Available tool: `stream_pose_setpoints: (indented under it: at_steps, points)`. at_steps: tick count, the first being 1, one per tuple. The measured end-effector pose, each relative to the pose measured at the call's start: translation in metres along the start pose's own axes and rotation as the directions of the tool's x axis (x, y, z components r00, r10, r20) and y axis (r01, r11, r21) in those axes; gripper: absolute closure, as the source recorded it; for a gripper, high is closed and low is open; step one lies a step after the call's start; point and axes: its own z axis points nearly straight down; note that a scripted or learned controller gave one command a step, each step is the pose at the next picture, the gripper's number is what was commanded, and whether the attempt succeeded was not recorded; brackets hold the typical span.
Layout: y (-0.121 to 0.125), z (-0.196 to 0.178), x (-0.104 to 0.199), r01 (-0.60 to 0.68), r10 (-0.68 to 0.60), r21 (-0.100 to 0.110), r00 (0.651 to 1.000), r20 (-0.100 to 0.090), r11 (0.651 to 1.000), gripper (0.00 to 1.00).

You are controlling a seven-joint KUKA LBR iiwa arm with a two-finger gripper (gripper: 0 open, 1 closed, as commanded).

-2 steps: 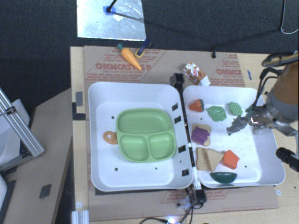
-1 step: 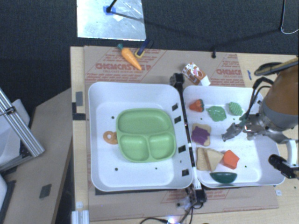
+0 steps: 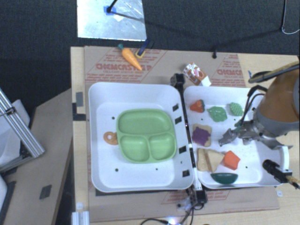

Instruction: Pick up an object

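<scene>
Orange block [image 3: 231, 160] just below gripper [image 3: 228, 136].

the left bin [image 3: 101, 102] holds a green plate [image 3: 145, 135] with three parts and a small orange ring [image 3: 111, 138] by its left edge. the right bin [image 3: 253, 177] holds toy food: a purple piece [image 3: 201, 135], an orange block [image 3: 231, 160], bread [image 3: 208, 160]. the gripper [image 3: 228, 136] hangs over the middle of the right bin. a toy carrot [image 3: 131, 58] lies past the bins' far edge.

I see an orange block [image 3: 231, 160] lying tilted in the right bin [image 3: 253, 179], apart from the gripper, touching a tan bread slice [image 3: 208, 160].
</scene>
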Motion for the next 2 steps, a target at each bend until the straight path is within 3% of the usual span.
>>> stream_pose_setpoints:
  at_steps: [1,2]
  points:
    - [0.000,0.047,0.000,0.000,0.000,0.000,1.000,0.000,1.000,0.00]
    - [0.001,0.034,0.000,0.000,0.000,-0.005,1.000,0.001,1.000,1.00]
